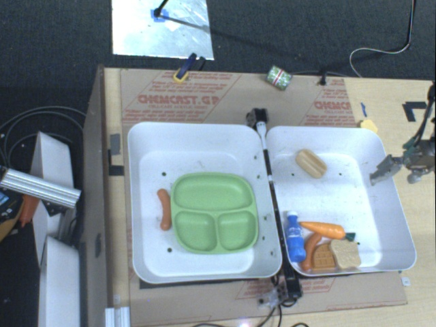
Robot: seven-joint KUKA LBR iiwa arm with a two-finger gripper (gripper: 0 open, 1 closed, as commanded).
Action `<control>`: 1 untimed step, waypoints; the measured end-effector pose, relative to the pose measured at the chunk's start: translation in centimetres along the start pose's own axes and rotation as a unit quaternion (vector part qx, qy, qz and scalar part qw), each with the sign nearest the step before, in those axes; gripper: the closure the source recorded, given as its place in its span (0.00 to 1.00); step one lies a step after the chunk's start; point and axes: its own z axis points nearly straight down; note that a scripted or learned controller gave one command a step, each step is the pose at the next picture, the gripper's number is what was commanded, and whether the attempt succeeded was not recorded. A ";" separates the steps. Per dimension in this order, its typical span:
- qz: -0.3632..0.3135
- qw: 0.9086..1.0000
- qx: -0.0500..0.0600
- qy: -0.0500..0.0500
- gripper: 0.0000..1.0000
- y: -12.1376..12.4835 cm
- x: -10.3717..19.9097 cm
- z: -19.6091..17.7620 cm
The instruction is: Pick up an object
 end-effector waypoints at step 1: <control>-0.001 1.000 0.002 0.001 0.00 5.2 2.5 12.4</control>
